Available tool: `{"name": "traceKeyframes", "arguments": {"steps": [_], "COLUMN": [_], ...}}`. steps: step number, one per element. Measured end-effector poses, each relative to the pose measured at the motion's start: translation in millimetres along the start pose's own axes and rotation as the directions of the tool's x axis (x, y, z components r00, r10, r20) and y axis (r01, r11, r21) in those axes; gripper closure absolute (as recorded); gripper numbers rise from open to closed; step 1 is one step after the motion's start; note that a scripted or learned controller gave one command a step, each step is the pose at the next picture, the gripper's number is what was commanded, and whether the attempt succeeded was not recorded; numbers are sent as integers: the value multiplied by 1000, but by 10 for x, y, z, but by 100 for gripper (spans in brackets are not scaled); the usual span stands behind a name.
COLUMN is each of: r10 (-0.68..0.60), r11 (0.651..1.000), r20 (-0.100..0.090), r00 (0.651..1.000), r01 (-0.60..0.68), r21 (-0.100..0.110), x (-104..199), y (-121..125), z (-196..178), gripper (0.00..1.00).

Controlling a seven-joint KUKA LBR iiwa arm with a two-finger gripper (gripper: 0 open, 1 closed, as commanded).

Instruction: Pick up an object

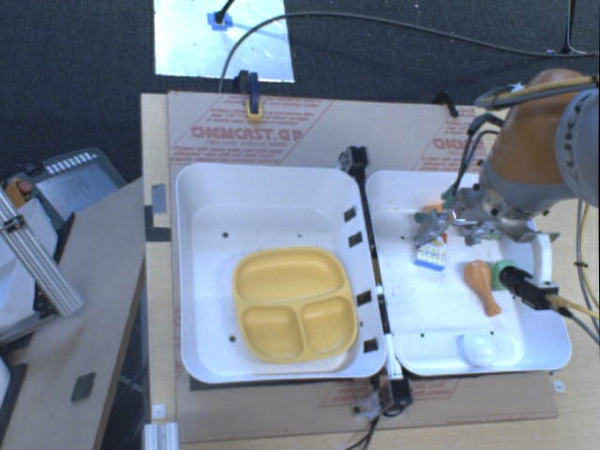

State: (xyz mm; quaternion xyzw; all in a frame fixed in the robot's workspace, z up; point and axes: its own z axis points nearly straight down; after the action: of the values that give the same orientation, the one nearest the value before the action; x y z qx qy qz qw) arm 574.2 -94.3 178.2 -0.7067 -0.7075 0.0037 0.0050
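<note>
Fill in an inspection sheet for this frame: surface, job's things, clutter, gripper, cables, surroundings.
Surface: two white bins, left bin and right bin, on a cardboard sheet.
Job's things: in the right bin, a small blue-and-white box, a chicken drumstick toy, a white round object.
Clutter: yellow divided tray in the left bin.
Gripper: gripper low over the right bin, above the box; finger state unclear.
Cables: black cable across the dark floor.
Surroundings: metal plate beyond the bench.

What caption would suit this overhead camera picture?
Robot arm lowers its gripper over a small box in the right bin; yellow tray fills the left.
</note>
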Motion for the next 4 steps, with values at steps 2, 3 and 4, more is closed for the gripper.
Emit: {"name": "traceKeyframes", "arguments": {"steps": [2, 3, 4], "r10": [0, 1, 0], "r11": [1000, 1000, 1000], "r20": [1, 5, 4], "r00": [1000, 1000, 1000], "r01": [0, -1, 0], "r21": [-10, -18, -30], "x": [-19, -35, -21], "y": [59, 86, 126], "z": [550, 911, 757], "gripper": [0, 0, 100]}}
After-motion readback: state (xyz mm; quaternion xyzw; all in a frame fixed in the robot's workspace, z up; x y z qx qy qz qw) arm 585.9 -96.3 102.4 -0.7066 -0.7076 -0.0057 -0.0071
